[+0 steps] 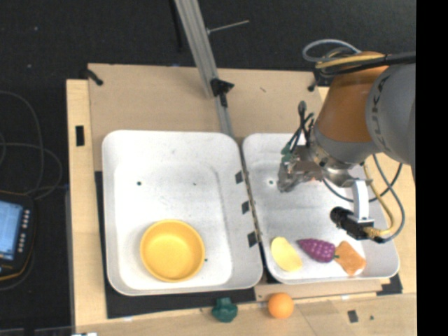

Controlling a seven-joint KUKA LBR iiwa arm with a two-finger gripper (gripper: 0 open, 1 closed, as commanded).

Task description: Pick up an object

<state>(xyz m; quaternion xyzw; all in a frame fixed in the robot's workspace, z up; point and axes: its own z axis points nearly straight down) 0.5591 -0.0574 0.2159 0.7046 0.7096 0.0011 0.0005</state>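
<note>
While arm (360, 110) overhangs right bin (269, 152), jaws too small, blurred; can't tell opening or hold.

no readable text, labels or numbers, handheld screen (8, 229) at left edge too blurred to read

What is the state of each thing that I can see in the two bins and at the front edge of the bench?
Yellow bowl: upright, in the left bin.
Pale yellow piece: lying in the right bin, front edge.
Purple grapes toy: lying beside it.
Orange piece: lying next to the grapes.
Orange ball: on the bench, outside the bins.
Green object: on the bench beside the ball.
</note>
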